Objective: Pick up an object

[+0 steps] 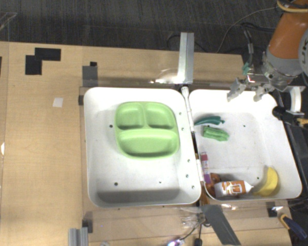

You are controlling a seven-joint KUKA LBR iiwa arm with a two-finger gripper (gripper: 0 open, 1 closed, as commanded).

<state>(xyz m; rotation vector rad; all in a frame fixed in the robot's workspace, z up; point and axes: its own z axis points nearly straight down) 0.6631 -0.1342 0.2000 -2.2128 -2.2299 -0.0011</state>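
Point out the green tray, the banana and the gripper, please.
Green tray (146, 128): camera view, on its large lower compartment.
Banana (269, 182): camera view, on its middle.
Gripper (246, 91): camera view, midway between the two fingertips.

No readable text anywhere. Label on the bottle in the right bin: orange-and-white patch, lettering too small and blurred to make out. No numbers, brands or signs legible elsewhere.
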